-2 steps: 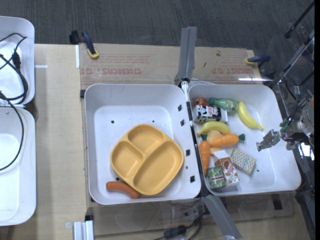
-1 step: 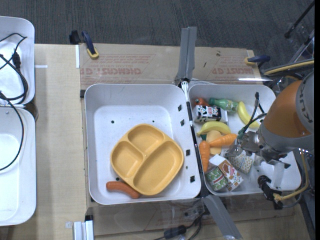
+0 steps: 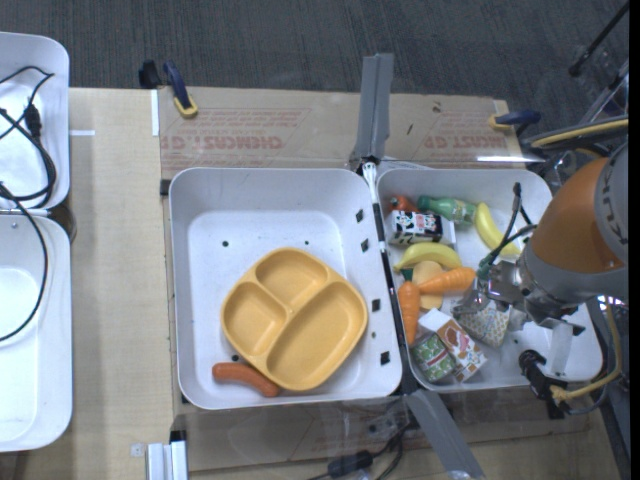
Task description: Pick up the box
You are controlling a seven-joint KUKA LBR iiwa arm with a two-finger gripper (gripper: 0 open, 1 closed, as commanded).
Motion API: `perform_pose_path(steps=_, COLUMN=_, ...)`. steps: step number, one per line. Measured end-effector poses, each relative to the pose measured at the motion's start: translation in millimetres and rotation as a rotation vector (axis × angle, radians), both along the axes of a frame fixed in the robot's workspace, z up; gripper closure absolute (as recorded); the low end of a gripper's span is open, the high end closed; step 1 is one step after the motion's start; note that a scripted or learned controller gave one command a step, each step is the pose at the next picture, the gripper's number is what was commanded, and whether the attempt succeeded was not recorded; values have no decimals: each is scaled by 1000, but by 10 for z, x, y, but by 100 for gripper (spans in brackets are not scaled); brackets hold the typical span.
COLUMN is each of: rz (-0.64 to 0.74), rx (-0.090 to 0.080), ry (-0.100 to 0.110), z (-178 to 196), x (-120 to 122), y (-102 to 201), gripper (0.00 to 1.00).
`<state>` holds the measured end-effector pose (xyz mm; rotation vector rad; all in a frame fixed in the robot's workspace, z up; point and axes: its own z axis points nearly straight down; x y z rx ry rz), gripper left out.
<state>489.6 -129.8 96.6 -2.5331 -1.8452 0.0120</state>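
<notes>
Box (image 3: 450, 351), a small carton with a printed picture of food on its face, lies tilted in the right bin (image 3: 470, 180), close to that bin's near wall and just right of the divider between the two bins. A white card-like piece touches its upper left corner, and a speckled grey object (image 3: 488, 322) sits just beside its upper right. The claw (image 3: 497, 293) hangs over the speckled object, above and right of the box; whether its fingers are apart or closed I cannot tell, since the wrist and cables cover them. The arm (image 3: 580, 228), with its orange band, fills the bin's right side.

The right bin is crowded. A carrot (image 3: 410, 311) stands along the divider just left of the box, a second carrot (image 3: 447, 280) lies across the middle, two bananas (image 3: 428, 257) (image 3: 487, 226), a green bottle (image 3: 447, 208) and a cow-patterned carton (image 3: 415, 227) pack the far half. Free floor remains only along the near right corner.

The left bin (image 3: 200, 268) has far more open room: a yellow divided plate (image 3: 294, 317) sits at its near centre, with a sausage (image 3: 244, 377) touching the plate's near edge beside the near wall. The table (image 3: 110, 268) is bare wood to the left.
</notes>
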Motion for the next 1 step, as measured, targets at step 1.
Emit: perform_pose_path(steps=1, rz=-62, rx=-3, ry=-6, z=931, x=138, y=580, gripper=100)
